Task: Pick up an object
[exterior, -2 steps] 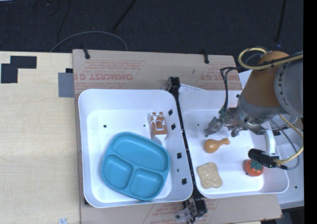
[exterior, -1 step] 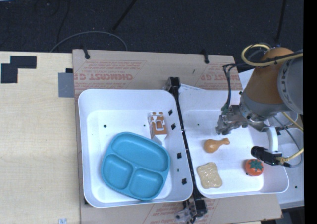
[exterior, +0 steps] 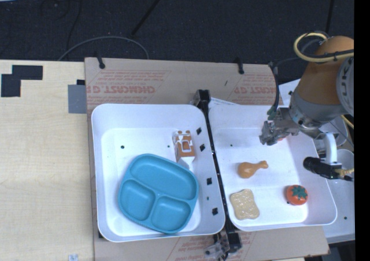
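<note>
Nothing is picked up yet: gripper (exterior: pixel 270 135) hovers at right bin's (exterior: pixel 329 211) upper part, well above chicken drumstick (exterior: pixel 252 168), toast (exterior: pixel 244 204) and tomato (exterior: pixel 296 194); its state is unreadable.

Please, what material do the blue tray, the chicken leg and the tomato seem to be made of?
Blue tray: likely hard plastic, one even colour, moulded compartments with rounded edges, a soft sheen.
Chicken leg: probably a plastic toy, smooth and uniformly orange-brown; it could also be rubber.
Tomato: seems to be a plastic toy too, solid red-orange with a green top; the finish is too small to judge.
</note>
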`<state>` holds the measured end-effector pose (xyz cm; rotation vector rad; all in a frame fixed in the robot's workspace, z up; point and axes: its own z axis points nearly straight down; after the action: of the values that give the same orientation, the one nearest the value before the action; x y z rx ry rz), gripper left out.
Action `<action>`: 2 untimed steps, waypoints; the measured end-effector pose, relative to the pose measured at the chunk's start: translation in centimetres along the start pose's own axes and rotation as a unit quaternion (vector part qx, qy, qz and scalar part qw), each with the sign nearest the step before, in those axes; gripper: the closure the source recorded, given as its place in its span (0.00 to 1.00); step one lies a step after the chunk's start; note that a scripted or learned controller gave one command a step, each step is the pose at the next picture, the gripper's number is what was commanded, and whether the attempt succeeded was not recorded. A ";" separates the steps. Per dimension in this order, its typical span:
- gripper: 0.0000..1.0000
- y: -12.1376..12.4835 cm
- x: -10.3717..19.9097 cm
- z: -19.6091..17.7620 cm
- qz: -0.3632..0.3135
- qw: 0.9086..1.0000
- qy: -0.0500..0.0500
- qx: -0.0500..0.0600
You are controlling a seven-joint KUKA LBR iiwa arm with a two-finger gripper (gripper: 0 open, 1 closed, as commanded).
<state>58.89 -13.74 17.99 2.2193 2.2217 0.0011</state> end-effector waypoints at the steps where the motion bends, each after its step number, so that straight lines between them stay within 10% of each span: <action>1: 1.00 0.0 -0.1 -3.0 0.000 1.000 0.000 0.000; 2: 1.00 0.2 4.5 -2.5 -0.002 1.000 0.001 0.003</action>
<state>59.07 -9.27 20.46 2.2200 2.2292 -0.0015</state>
